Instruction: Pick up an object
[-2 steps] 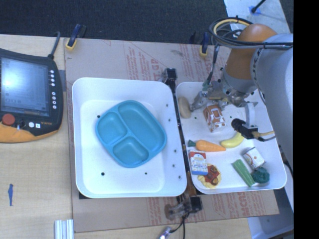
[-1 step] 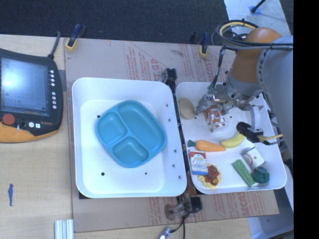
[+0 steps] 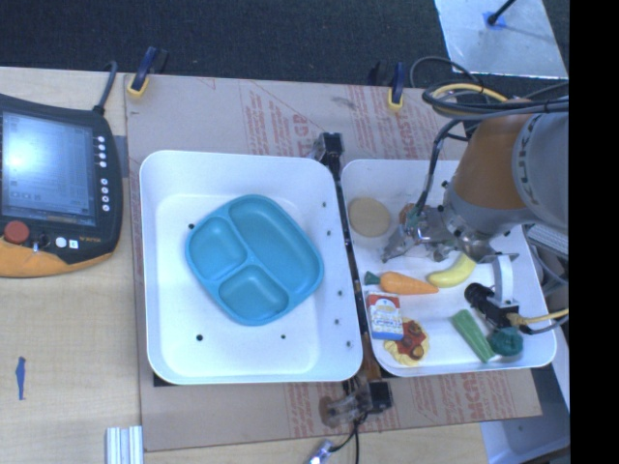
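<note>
Arm is reaching into the right shallow white bin (image 3: 538,259) from the right, tool (image 3: 418,232) sitting low in the upper-middle of it. Can't tell the tool's state at this angle. Candidates are lying close by: yellow plastic banana (image 3: 451,273) just below the tool, orange plastic carrot (image 3: 407,283) beside it, round tan disc (image 3: 368,217) to the left. I'd go for the banana: centre over its middle, close across the narrow width, lift straight up. Blue divided plate (image 3: 253,258) is sitting in the left white bin (image 3: 164,356), well apart.
</note>
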Tool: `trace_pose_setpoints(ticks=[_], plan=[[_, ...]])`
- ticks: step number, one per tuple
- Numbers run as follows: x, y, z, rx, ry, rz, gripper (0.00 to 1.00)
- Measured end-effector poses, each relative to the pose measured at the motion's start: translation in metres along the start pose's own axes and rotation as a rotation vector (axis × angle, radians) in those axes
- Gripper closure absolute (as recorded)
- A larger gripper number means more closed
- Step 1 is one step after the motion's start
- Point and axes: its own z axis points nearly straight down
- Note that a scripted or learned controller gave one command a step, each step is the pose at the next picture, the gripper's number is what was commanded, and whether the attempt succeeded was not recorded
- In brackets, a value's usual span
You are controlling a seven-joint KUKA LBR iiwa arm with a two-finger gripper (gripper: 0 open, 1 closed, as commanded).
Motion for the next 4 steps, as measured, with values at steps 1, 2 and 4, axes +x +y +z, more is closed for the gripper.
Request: trace_pose_setpoints(ticks=[1, 2, 4], plan=[[0.022, 0.051, -0.001, -0.002, 0.001, 0.001, 0.0], [0.018, 0.077, -0.004, 0.018, 0.006, 0.005, 0.0], [0.012, 0.08, -0.005, 0.006, 0.005, 0.004, 0.0]])
